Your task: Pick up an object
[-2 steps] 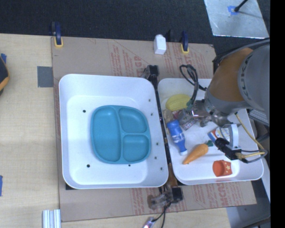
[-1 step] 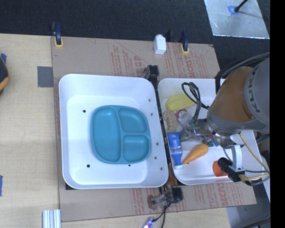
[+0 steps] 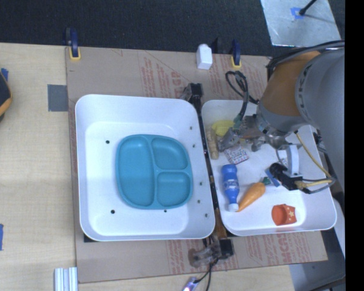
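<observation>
Objects for picking are seen in the right bin [image 3: 327,220]: a blue bottle [image 3: 230,184] with white cap lies along the bin's left wall, cap end toward the near edge. An orange carrot [image 3: 252,196] lies tilted just beside the bottle, its tip near the cap. A red-orange cup-like item [image 3: 283,214] sits near the bin's near right corner, apart from the carrot. A yellow item [image 3: 222,128] is seen at the far left part of the bin, with a tan stick-like piece [image 3: 213,144] along the left wall. A small patterned packet [image 3: 236,156] lies between the yellow item and the bottle.

The gripper [image 3: 239,137] is located low over the far left part of the right bin, just beside the yellow item and above the packet. Jaw state cannot be told; nothing is clearly seen held. The grey arm [image 3: 318,90] with orange band [image 3: 285,86] is seen over the bin's far right part, cables trailing over the bin's right side.

The left bin [image 3: 91,162] carries a blue divided tray [image 3: 153,171], placed about centre. Both bins rest on a cardboard sheet [image 3: 139,71] clamped at the bench's far edge.
</observation>
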You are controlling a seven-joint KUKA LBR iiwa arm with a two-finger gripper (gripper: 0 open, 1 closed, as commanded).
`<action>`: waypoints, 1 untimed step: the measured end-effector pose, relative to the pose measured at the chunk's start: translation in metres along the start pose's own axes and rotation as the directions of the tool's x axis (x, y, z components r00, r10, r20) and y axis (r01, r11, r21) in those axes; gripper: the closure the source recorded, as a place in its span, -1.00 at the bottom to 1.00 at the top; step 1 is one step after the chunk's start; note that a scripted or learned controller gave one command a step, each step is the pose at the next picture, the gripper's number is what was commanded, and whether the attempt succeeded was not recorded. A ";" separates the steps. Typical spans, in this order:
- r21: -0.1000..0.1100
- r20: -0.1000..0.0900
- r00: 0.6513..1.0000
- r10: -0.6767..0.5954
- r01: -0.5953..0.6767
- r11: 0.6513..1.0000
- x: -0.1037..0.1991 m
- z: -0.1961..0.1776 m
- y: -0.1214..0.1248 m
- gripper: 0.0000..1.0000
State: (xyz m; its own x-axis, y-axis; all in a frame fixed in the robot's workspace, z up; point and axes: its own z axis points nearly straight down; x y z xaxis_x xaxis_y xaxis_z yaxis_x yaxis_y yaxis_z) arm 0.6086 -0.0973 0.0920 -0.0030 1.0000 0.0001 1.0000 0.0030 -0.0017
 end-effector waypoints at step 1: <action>0.066 -0.006 1.000 0.001 0.000 0.998 0.000 0.002 0.033 -1.00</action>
State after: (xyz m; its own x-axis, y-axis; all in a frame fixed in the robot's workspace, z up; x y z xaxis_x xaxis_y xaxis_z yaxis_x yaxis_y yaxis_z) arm 0.6416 -0.0977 0.0900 -0.0025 1.0000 0.0060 0.9977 0.0029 -0.0676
